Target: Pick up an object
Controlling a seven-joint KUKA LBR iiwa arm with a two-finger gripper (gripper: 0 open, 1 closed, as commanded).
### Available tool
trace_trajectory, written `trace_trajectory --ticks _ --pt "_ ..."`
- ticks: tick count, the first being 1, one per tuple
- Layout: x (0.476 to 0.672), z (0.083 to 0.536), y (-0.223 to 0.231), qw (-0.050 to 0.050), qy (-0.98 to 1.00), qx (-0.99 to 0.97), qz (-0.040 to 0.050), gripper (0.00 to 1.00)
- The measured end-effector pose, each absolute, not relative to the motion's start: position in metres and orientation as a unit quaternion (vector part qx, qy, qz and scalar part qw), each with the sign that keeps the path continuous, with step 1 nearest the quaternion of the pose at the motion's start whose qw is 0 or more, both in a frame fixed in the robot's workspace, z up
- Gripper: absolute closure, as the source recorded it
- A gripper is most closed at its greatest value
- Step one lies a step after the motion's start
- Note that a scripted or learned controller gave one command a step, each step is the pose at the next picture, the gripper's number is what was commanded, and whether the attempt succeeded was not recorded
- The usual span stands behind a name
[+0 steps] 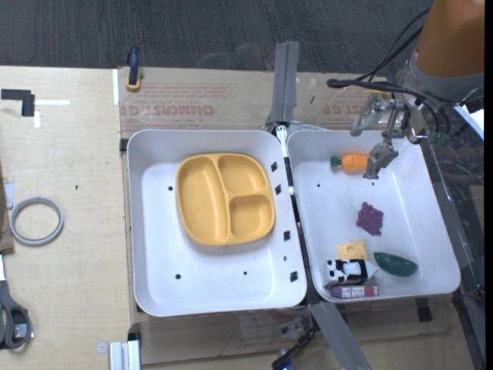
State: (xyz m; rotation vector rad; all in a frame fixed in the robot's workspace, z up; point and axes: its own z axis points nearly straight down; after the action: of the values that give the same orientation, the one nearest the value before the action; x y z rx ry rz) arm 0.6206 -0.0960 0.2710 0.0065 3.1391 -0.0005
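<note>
My gripper (368,146) hangs over the back of the right bin (431,206), open, with nothing between its fingers. An orange toy carrot (354,162) with a green top lies just below and left of it, close to one fingertip (375,166). Further forward in the same bin lie a purple grape bunch (370,219), a yellow cheese wedge (352,250), a black-and-white toy (344,270), a dark green piece (396,264) and a small pink-labelled box (353,290).
A yellow divided plate (226,199) lies in the left bin (154,268). A grey divider post (285,83) stands between the bins at the back. A grey ring (35,220) and scissors (11,322) lie on the bench at left.
</note>
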Motion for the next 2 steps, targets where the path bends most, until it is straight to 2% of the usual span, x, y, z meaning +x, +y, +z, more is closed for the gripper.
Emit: trace_trajectory --ticks 1,2 --pt "0.585 0.191 -0.174 0.001 1.000 0.006 -0.0002 0.00" --pt "0.537 0.254 -0.168 0.002 0.986 0.168 -0.0004 0.00"
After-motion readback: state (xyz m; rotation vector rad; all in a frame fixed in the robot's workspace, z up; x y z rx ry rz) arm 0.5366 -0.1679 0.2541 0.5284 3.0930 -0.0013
